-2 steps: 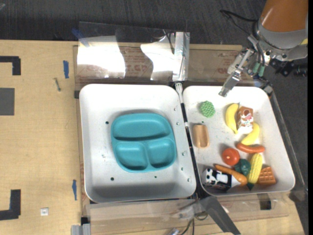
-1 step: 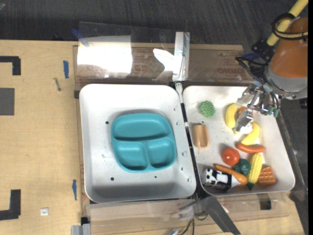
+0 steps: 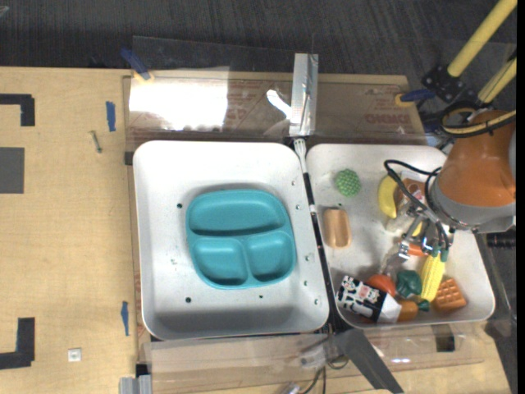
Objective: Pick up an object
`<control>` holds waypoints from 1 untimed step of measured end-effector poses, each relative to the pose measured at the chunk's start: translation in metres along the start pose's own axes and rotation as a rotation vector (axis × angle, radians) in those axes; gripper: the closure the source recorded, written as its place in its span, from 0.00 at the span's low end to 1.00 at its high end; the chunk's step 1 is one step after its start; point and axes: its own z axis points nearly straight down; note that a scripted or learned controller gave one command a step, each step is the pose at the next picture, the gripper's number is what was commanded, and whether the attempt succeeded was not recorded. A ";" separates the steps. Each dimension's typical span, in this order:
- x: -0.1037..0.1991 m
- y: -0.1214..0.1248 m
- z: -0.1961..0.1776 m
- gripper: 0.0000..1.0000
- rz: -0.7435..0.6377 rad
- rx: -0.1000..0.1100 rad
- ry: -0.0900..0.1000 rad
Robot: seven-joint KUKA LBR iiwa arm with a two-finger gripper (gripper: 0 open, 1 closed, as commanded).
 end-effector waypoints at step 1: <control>-0.073 0.020 0.001 0.00 0.002 0.000 0.002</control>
